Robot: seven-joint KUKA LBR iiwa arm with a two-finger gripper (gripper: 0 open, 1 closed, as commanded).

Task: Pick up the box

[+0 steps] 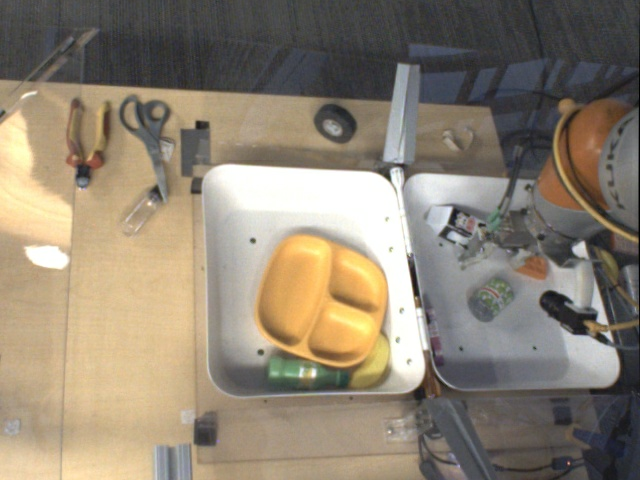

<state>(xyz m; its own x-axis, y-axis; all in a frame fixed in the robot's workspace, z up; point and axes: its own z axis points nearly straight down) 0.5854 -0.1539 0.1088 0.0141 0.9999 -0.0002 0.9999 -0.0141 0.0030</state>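
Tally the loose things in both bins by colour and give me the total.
Yellow: 2, the divided tray and the round thing tucked at its edge
Green: 2, the bottle and the can
Orange: 1, the small piece
White and black: 1, the box
Total: 6

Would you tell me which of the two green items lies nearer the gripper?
The green can in the view's right bin, just below the gripper; the other, a green bottle, lies in the left bin beside the yellow tray.
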